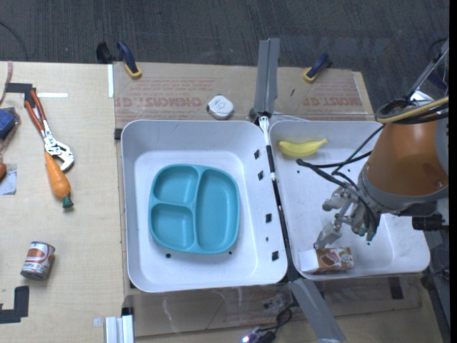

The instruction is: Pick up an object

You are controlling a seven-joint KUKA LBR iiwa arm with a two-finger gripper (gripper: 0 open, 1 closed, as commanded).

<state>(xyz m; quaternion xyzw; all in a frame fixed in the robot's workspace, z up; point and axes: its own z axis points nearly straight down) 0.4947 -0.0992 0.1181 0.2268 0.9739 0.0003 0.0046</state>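
While poised with fingers spread just above small snack packet (pixel 333 259) in right bin (pixel 400 259), hand (pixel 335 227): grip light, crushable packet across short sides, gently.

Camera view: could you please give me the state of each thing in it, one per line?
Gripper: low in the right bin, just above the snack box.
Snack box: lying flat at the bin's front edge.
Banana: lying loose at the back.
Divided blue plate: flat in the left bin, compartments bare.
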